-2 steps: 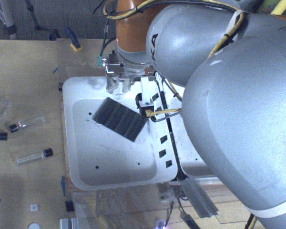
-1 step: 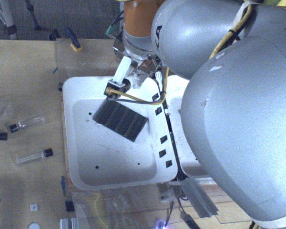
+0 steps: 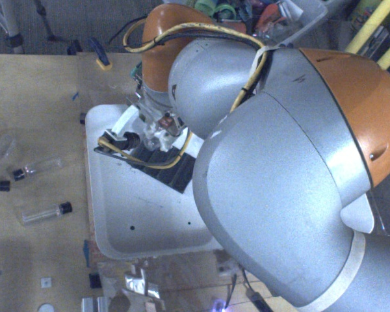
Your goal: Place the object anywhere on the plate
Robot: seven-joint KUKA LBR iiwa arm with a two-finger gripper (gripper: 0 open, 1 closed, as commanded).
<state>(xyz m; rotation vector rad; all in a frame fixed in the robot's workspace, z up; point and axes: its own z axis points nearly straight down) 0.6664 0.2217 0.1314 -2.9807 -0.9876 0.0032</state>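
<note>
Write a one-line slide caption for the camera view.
KUKA arm lowers its hand into a white bin.

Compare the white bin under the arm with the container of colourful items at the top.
The white bin sits on the bench, shallow, its visible floor mostly bare. The container sits beyond the bench's far edge, heaped with colourful items. The arm covers much of the bin, not the container. Both are pale, open-topped.

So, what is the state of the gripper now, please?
Gripper: low over the white bin; open or closed cannot be told.
</note>
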